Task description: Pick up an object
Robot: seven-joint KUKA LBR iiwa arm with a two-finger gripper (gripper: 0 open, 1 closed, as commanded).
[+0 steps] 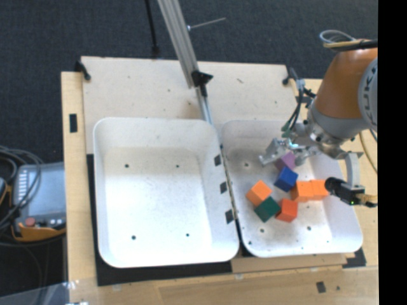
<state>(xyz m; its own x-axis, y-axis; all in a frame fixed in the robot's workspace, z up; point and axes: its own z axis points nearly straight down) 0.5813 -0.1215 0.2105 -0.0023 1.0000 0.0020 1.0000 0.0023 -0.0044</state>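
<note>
Over the right bin (343,234) we saw the pincer (287,152) hanging low, its metal fingers too tangled in view for us to tell their spread or any hold. Just beneath it lay a purple block (288,161) touching a blue cube (286,178). Nearby we counted two orange blocks (259,192) (311,190), one green cube (268,208), one red cube (287,210). We read no writing anywhere.

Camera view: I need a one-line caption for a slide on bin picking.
Robot arm's gripper poised over a cluster of coloured blocks in the right bin, beside the left bin.
</note>
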